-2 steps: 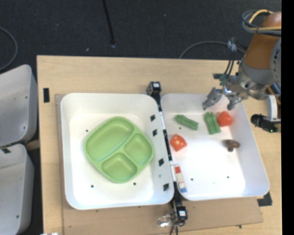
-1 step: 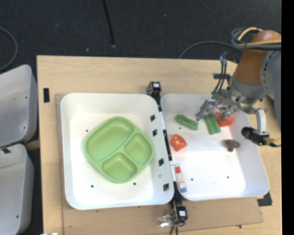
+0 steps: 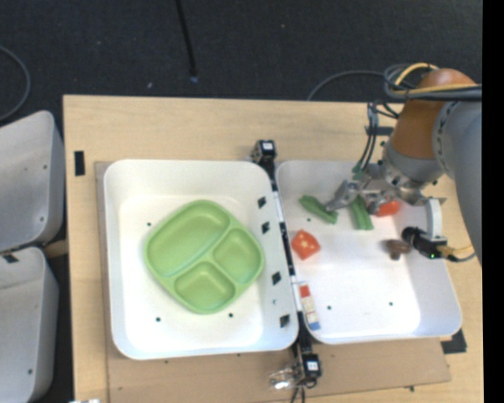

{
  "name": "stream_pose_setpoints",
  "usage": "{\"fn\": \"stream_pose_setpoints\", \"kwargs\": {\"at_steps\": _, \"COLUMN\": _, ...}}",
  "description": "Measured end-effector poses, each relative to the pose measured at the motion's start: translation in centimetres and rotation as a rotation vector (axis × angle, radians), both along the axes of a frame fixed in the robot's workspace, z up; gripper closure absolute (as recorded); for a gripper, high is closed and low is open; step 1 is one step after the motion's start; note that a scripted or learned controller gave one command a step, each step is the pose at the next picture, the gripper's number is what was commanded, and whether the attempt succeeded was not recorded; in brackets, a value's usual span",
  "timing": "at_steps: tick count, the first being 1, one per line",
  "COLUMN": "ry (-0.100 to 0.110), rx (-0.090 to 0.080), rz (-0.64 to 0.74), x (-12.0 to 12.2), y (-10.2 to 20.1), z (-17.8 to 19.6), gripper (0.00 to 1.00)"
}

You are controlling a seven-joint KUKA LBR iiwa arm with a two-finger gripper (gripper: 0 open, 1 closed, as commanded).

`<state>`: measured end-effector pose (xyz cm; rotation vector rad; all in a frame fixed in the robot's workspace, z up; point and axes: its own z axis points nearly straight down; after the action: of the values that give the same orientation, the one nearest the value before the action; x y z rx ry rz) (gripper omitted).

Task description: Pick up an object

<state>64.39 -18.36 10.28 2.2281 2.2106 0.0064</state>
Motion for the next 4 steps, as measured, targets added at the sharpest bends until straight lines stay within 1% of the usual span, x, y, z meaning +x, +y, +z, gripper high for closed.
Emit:
{"fn": "stream_pose_setpoints", "kwargs": {"at_steps": 1, "ry": -0.009, "rx": -0.004, "rz": 0.000, "x": 0.2, "y": -0.1, "z": 1.6, "gripper": 1.00}}
{"fn": "stream_pose_setpoints", "kwargs": {"at_steps": 2, "ry": -0.001, "rx": -0.002, "rz": 0.014, "x": 0.5, "y": 0.3, "z": 6.2, "gripper": 1.00}}
{"fn": "stream_pose_setpoints", "kwargs": {"at_steps": 3, "ry": -0.001, "rx": -0.003, "rz": 0.011, "x": 1.3, "y": -0.4, "z": 12.1, "gripper": 1.00}}
{"fn": "stream_pose_setpoints", "kwargs": {"at_steps": 4, "ry": 0.002, "rx": -0.003, "rz": 0.013, "x": 1.4, "y": -0.5, "z": 12.6, "gripper": 1.00}}
